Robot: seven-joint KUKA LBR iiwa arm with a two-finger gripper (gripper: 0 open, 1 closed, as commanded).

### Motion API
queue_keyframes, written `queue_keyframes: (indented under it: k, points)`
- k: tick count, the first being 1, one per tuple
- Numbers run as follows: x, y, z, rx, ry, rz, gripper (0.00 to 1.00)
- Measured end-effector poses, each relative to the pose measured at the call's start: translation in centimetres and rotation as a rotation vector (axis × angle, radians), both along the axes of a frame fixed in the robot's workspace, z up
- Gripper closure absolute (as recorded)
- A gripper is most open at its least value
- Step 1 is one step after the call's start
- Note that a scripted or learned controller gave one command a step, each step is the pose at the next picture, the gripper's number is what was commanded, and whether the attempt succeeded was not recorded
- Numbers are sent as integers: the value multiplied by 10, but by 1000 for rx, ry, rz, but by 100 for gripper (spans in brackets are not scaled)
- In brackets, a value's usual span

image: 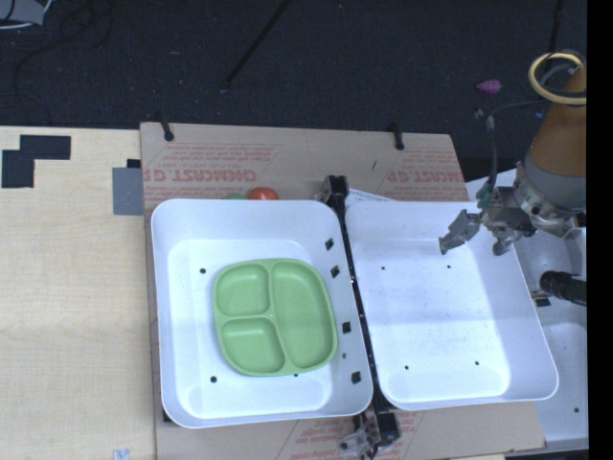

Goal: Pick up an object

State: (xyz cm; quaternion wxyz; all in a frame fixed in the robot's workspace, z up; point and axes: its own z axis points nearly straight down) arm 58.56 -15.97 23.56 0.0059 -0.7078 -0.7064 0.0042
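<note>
I am at the start, nothing picked up yet. My gripper (479, 236) hangs over the right bin's (517, 377) far right corner, fingers spread wide, holding nothing. The green plate (275, 316) lies in the middle of the left bin (182, 233). Next I must cross over and come down on its rim

Light falls evenly and fairly bright from above, so the two white bins (192, 391) read almost blown out, with little surface detail. To the left of the pincer (476, 235), the green plate (274, 315) casts only a thin, soft shadow. Faint grey smudging marks the bin floor just below the pincer. Beyond the pincer, the floor lies dark and underexposed. The whole picture is slightly soft and grainy; the pincer itself looks blurred.
</note>
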Motion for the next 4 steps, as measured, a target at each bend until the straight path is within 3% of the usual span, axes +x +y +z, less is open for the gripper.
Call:
queue_keyframes:
  k: [1, 4]
  points:
    - [2, 0, 7, -3, -13, 2, 0]
    - [1, -7, -126, -1, -9, 1, 0]
